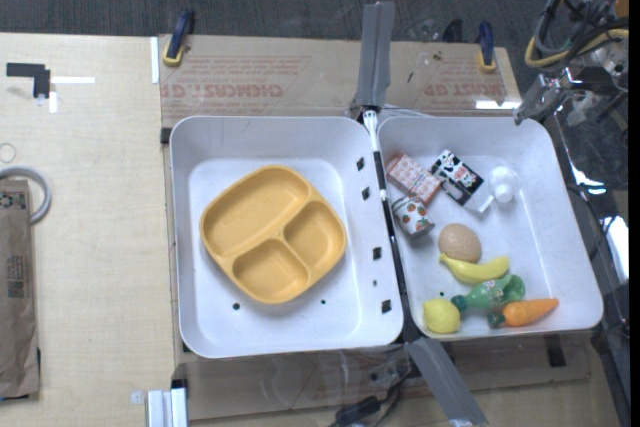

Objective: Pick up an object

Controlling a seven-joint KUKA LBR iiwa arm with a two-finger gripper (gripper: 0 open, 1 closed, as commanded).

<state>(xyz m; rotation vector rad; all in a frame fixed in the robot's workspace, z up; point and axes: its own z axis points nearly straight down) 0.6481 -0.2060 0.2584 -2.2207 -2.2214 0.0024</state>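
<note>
Gripper (545, 101) perhaps beside right bin (560, 215)

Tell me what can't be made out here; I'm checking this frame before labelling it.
- Grey robot arm, camera view: cut off by the right edge amid cables; gripper state unreadable.
- Small white object, right white bin: blends into the bin, shape unclear.
- Black-and-white printed box and red patterned packet: print too small to read.
- Green toy: partly covered by the orange carrot.

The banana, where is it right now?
The banana lies in the right bin, toward its front, just below the egg and above the green toy.
</note>
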